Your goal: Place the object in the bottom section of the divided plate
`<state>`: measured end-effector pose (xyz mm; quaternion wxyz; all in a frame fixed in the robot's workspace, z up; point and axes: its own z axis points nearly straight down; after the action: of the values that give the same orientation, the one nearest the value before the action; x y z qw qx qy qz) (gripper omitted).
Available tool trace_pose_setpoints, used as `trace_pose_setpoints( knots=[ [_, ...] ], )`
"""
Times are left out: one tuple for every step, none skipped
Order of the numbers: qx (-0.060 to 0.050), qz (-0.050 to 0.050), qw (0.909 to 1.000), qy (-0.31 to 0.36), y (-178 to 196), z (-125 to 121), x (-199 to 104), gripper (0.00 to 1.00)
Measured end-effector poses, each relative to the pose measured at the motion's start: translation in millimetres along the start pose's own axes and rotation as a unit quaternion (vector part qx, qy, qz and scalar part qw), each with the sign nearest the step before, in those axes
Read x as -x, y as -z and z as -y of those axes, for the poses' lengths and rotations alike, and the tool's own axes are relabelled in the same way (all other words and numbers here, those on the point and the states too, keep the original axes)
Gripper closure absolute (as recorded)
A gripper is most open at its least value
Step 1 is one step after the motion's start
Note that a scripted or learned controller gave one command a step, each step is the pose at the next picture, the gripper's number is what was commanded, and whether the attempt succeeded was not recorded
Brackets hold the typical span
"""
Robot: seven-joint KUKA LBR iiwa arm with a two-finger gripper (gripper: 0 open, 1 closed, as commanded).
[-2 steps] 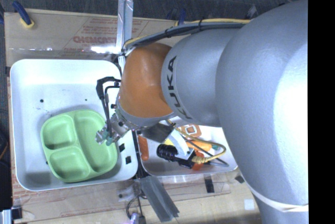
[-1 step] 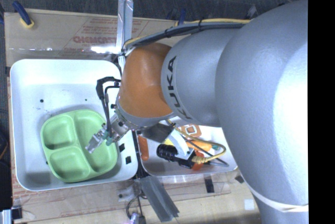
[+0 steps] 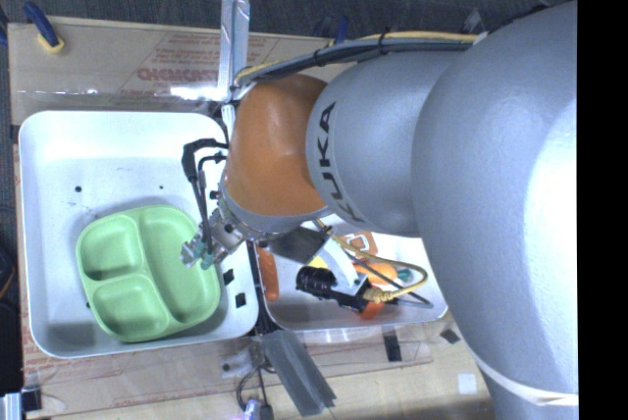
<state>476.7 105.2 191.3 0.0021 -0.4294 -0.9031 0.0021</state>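
You see the arm (image 3: 422, 153) reaching across both bins, its gripper (image 3: 199, 254) over the green plate's (image 3: 128, 286) right edge in the left bin (image 3: 59, 143), fingers apparently pinching a small teal object (image 3: 188, 254).

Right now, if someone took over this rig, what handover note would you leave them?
Gripper: over the right edge of the green divided plate, with a small teal object at its tip; a real grasp can't be confirmed.
Plate: in the left bin, all its sections bare.
Right bin: holds mixed items, mostly hidden by the arm.
Done: nothing placed yet.
Left: set the object in the plate's bottom section, then confirm it stayed.
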Motion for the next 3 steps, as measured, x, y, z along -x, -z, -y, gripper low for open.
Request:
trace_pose_setpoints(
  knots=[
    [0.0, 0.0, 1.0, 0.0, 0, 0, 0, 0.0],
    [0.0, 0.0, 1.0, 0.002, 10, -1, 0, 1.0],
    [0.003, 0.001, 0.9988, 0.049, 113, -50, 9, 1.0]
  ],
)
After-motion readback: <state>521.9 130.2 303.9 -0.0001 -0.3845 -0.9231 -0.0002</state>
